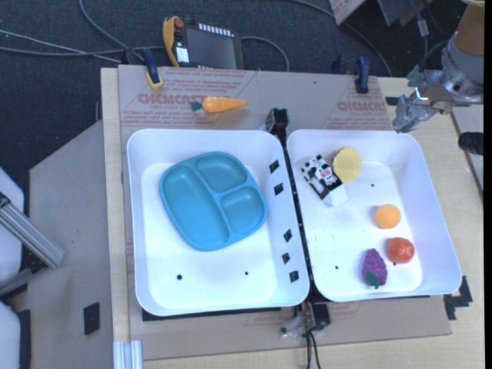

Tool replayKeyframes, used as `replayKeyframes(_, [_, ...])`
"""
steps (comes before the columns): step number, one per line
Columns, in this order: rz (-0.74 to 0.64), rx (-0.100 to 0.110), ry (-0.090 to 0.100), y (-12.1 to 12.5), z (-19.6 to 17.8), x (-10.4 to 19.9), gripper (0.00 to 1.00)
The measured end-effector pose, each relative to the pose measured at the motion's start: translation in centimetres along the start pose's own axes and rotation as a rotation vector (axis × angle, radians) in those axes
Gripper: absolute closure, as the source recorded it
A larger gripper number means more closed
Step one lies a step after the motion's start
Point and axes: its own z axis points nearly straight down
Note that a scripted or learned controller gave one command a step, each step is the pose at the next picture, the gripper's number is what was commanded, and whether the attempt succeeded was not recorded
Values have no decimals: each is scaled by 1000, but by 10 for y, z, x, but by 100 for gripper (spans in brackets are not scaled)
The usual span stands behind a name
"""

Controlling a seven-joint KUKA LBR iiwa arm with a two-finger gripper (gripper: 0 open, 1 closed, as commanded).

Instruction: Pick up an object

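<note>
My pincer [406, 118], fingers spread and gripping nothing, hangs beyond the right bin's [430, 179] far right corner; best target is the orange ball [387, 216], standing apart mid-bin, so I should centre overhead, then descend straight.

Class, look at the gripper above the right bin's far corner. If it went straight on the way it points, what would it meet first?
The gripper points down and slightly leftward. It would probably meet the far right corner rim of the right bin first, or the bench just outside it; depth is unclear from this slanted view. The yellow object lies well off that line.
</note>
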Motion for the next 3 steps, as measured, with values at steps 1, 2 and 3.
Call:
replayKeyframes(1, [-4,9,5,-4,-5,51,100])
replayKeyframes(2, [-4,9,4,-9,-8,105,100])
replayKeyframes(3, [-4,11,4,-21,-2,167,100])
